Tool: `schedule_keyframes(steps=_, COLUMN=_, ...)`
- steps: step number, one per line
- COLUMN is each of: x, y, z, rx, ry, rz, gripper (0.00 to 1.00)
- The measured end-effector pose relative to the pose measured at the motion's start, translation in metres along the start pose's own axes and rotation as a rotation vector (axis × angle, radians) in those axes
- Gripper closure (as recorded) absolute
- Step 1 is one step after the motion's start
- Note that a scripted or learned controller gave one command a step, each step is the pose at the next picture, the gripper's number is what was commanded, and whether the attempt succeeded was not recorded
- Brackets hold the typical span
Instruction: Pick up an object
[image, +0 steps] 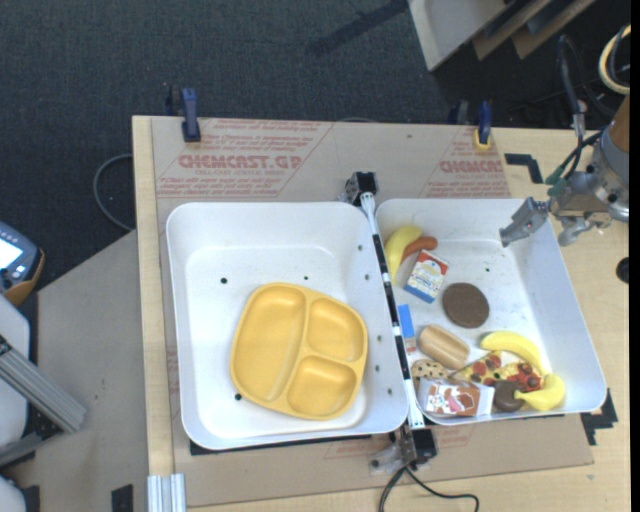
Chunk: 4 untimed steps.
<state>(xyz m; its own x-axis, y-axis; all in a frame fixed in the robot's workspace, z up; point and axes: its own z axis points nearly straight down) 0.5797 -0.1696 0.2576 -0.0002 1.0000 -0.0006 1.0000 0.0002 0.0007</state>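
Clutter first, well away from the claw (548, 225) at the near end of the right bin (583, 335): a printed packet (452, 398), a pizza slice (503, 372) and two bananas (517, 346), packed touching or overlapping. Risky targets, since closing on one could drag or lift a neighbour, or slip off a curved banana skin.

Farther in, nearer the claw, a bread roll (443, 346), then a brown disc (466, 304) lying flat on the bin floor. Hard to get fingers under something so low; likely to scrape over it and come up with nothing.

Beyond that, toward the divider from the claw, a small carton (427, 275), with a third banana (402, 246) and a sausage (426, 242) just behind. Boxy, probably the easiest grip, yet close to the wall between bins, so a finger could hit that wall.

Across the divider, well apart from the claw, a yellow divided plate (298, 348) in the left bin (200, 250).

Farthest, the claw itself, hanging over the right bin's far corner, spread wide, nothing between the fingers. Close to the rim there; a straight drop could strike the bin edge rather than any object. Nothing picked yet.
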Motion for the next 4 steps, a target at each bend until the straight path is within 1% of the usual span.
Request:
schedule_keyframes(steps=1, x=0.046, y=-0.032, z=0.093, rx=0.012, ry=0.005, rz=-0.003, gripper=0.00)
schedule_keyframes(steps=2, x=0.050, y=-0.034, z=0.174, rx=-0.004, ry=-0.003, rz=0.000, gripper=0.00)
schedule_keyframes(steps=3, x=0.045, y=0.024, z=0.170, rx=-0.009, ry=-0.004, rz=-0.002, gripper=0.00)
schedule_keyframes(steps=4, x=0.045, y=0.024, z=0.157, rx=-0.014, ry=-0.005, rz=-0.001, gripper=1.00)
